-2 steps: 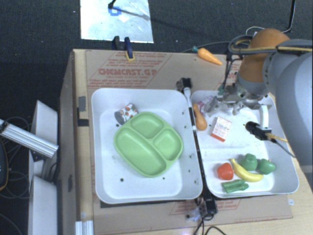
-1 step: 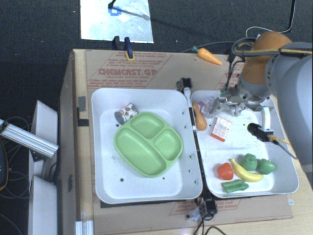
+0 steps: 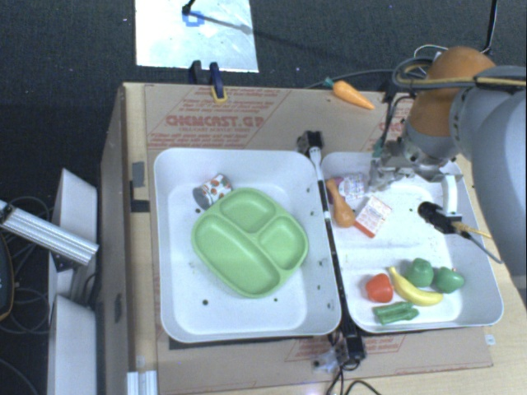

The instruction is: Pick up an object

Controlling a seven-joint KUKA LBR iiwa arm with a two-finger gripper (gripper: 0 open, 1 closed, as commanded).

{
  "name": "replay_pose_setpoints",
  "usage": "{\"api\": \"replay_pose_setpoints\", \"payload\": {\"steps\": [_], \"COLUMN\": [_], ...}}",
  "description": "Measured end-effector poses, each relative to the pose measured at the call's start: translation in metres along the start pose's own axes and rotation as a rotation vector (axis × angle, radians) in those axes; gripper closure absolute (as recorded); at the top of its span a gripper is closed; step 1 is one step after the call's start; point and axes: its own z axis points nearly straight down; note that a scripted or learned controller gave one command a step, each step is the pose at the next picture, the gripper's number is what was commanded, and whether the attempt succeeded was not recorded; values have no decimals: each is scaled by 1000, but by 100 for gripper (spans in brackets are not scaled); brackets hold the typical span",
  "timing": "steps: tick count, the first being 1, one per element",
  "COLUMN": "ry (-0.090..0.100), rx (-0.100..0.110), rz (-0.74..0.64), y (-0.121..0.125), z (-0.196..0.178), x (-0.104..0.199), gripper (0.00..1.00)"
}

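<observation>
My gripper (image 3: pixel 378 179) hangs low over the back left part of the right bin (image 3: pixel 478 303). Just left of it lies a pale pink packet (image 3: pixel 352 189). A red and white carton (image 3: pixel 373 217) lies right below it, and an orange carrot-like piece (image 3: pixel 338 206) lies along the bin's left wall. Nothing shows between the fingers. At the front of the right bin sit a red tomato (image 3: pixel 379 287), a banana (image 3: pixel 414 290), two green peppers (image 3: pixel 434 276) and a green pickle (image 3: pixel 394 312).
The left bin (image 3: pixel 181 303) bears a green divided plate (image 3: pixel 249 241) and a small printed can (image 3: pixel 212 192) at its back left. A loose carrot (image 3: pixel 352 95) lies on the bench behind the bins. A blue clamp (image 3: pixel 216 79) stands at the bench's back edge.
</observation>
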Motion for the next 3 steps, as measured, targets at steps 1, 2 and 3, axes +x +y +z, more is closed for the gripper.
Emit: {"api": "replay_pose_setpoints", "payload": {"steps": [1,2,3], "ry": [0,4,3], "rx": [0,1,-4], "rz": [-1,2,0], "y": [0,0,1], "z": [0,10,10], "x": [0,-83,-36], "gripper": [0,0,0]}}
